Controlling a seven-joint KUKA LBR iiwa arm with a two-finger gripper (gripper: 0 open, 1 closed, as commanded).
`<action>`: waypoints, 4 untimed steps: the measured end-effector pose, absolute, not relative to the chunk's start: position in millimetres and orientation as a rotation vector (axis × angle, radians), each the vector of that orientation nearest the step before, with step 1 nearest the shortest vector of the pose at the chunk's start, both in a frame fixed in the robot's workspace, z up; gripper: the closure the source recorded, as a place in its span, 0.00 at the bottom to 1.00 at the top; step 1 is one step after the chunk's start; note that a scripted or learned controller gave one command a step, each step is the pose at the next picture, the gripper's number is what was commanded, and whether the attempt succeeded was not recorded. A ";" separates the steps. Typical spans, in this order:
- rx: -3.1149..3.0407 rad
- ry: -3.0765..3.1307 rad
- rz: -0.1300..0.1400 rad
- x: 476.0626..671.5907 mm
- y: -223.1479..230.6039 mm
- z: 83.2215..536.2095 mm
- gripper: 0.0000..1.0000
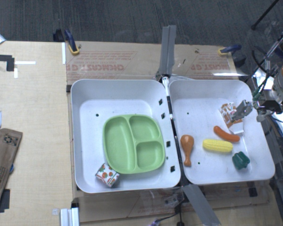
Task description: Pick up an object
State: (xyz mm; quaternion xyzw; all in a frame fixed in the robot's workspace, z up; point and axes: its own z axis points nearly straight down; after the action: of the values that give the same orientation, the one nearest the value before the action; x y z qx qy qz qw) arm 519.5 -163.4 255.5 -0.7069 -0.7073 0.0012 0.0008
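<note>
We saw the grey two-finger gripper (244,108) over the right white bin (205,173), beside a red-patterned white carton (228,112); whether it was spread or closed, we couldn't tell.

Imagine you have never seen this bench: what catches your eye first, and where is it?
The green tray fills the middle of the left bin, with a small carton at its near corner. In the right bin lie a drumstick, corn, a sausage and a pepper.
</note>
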 end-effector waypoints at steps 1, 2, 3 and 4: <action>-2.461 -1.948 0.005 552.5 -187.0 129.1 0.00; -2.473 -1.934 0.003 582.6 -200.9 90.6 0.00; -2.332 -2.109 0.000 659.4 -181.1 118.2 0.00; -2.364 -2.070 0.003 616.6 -157.7 91.8 0.00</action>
State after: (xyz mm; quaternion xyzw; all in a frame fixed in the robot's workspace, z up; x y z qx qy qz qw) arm 616.6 -157.7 91.8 -0.7523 -0.6588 0.0008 -0.0001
